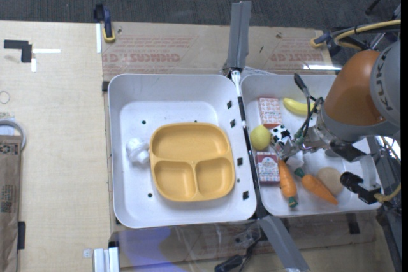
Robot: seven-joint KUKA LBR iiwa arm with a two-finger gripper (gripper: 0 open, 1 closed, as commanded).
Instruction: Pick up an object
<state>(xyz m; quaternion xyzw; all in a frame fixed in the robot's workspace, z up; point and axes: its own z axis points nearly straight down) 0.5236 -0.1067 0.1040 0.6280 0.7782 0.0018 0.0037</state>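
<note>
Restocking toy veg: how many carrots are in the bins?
2, both in the right bin: one carrot beside the red box, another right of it. The arm may hide more.

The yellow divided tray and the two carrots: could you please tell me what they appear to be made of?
The yellow divided tray looks like moulded plastic with a matte finish: one even colour, rounded compartment walls, soft shading without sharp glints. The two carrots seem to be plastic toy food: uniform orange, smooth, slightly glossy, with neat green ends. Rubber or foam cannot be ruled out from this view.

Two white bins (pixel 118 137) (pixel 271 204) — one yellow plate (pixel 191 159), two carrots (pixel 287 180) (pixel 317 188), two red cartons (pixel 269 110) (pixel 267 168), one banana (pixel 294 106), one lemon (pixel 259 137).
</note>
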